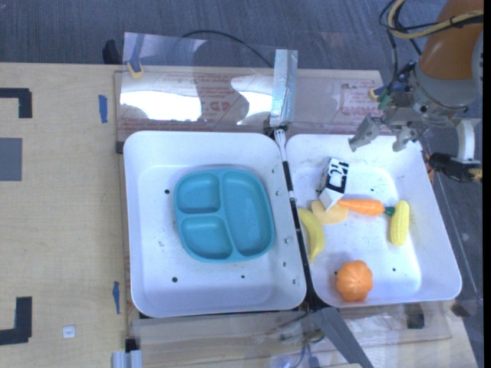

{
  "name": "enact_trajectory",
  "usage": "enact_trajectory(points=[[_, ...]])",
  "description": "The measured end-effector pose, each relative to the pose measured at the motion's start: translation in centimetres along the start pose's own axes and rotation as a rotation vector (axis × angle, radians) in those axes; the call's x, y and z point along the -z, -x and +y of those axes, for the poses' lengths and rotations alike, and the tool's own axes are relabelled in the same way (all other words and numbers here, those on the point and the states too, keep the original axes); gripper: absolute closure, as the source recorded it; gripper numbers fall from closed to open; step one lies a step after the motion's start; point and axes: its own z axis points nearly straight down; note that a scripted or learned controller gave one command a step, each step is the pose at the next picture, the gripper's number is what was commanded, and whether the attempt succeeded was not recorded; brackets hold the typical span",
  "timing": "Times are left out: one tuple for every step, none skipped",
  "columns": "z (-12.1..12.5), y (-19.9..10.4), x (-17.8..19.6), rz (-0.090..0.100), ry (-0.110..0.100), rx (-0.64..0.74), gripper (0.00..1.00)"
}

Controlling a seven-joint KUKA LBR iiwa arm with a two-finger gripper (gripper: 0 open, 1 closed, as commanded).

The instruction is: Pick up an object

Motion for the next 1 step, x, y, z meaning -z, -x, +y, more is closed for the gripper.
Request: enact_trajectory(points=[[2.12, -2.98, -10.70, 0.002, -0.007, 0.225, 0.00]])
